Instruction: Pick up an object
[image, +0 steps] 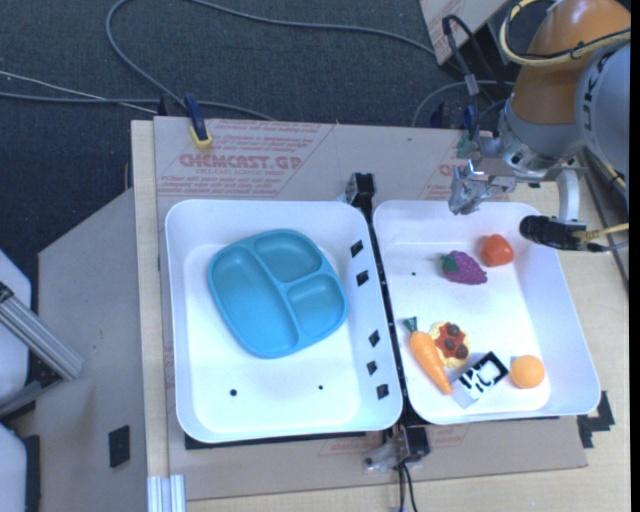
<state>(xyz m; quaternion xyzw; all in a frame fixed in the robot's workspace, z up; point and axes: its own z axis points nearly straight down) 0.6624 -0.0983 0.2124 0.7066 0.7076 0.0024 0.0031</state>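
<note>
Tomato (495, 249) lies in the right bin (575, 330); hand (466, 196) hovers above, empty, grip unclear.

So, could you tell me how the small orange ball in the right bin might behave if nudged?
The orange ball looks round and smooth, so it would probably roll. It lies near the right bin's sloped wall, which might stop it. It may slip from two fingers.

Divided plate (277, 291) in left bin (190, 330); toy foods, perhaps six, in right bin (570, 320).
</note>
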